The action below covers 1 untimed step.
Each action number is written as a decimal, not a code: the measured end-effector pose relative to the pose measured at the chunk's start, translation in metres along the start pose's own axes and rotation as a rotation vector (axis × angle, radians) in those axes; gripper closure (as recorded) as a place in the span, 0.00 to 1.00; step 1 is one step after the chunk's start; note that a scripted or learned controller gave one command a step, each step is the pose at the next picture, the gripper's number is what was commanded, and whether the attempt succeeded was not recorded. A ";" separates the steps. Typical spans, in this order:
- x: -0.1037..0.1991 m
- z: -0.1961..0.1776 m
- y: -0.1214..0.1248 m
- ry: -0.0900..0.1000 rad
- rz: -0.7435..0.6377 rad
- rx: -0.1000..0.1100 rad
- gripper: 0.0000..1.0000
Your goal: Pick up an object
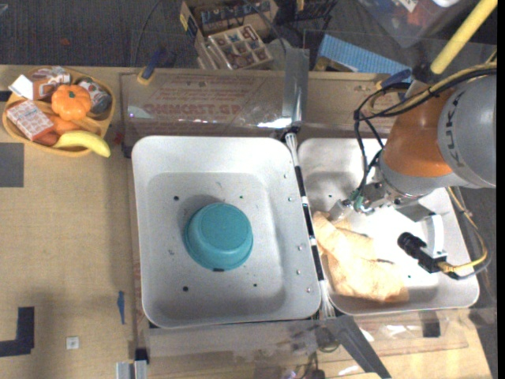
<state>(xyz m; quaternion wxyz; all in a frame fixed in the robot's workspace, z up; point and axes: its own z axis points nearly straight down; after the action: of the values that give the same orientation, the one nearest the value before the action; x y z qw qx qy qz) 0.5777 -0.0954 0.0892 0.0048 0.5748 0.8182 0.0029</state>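
A teal bowl [220, 236] lies upside down in the middle of the left bin [158, 164]. A crumpled yellow-tan cloth [359, 260] lies along the left and front side of the right bin [331, 160]. The arm with its orange band [418, 144] reaches down into the right bin from the right. Its gripper [357, 205] sits low over the bin floor, just above the cloth's upper edge. The arm's body hides the view between the fingers.
A tray of toy food [55, 113], with an orange pumpkin and a banana, stands on the bench at the far left. A clear plastic wall [205, 101] runs behind the left bin. Boxes and clutter lie beyond the bench.
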 end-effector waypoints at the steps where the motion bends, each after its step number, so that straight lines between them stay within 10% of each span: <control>1: -0.003 -0.011 0.000 -0.001 0.005 -0.005 1.00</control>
<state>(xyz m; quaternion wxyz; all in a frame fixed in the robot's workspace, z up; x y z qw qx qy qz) 0.5787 -0.0977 0.1007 0.0068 0.5770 0.8167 0.0046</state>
